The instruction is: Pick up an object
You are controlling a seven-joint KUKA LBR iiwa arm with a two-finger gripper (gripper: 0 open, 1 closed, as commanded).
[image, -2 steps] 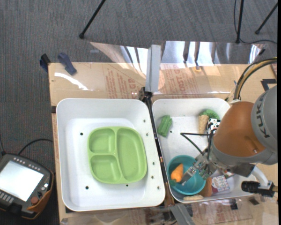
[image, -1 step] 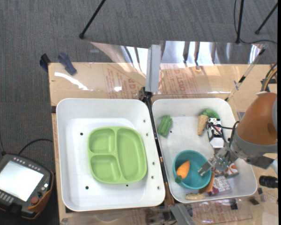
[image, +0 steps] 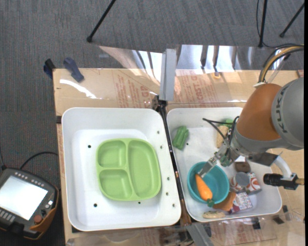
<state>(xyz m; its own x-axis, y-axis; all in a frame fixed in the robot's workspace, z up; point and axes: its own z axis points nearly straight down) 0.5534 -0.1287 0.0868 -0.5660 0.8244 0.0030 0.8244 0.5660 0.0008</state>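
One smooth tapered carrot [image: 204,187] fills the round bowl [image: 218,188]; end effector [image: 211,164] state unclear.

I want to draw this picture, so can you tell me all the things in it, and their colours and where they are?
bins: 2, white, side by side on the bench.
divided plate: 1, light green, three sections, lying in the left bin.
bowl: 1, teal, in the right bin near its front.
carrot: 1, orange, lying in the bowl.
green block: 1, green, back left of the right bin.
small packet: 1, red, white and grey, right of the bowl; too small to tell what it is.
handheld screen: 1, grey with orange trim, on the floor at lower left.
arm: 1, grey with an orange band, reaching in from the right.
claw: 1, dark metal, over the bowl's rim, above the carrot.
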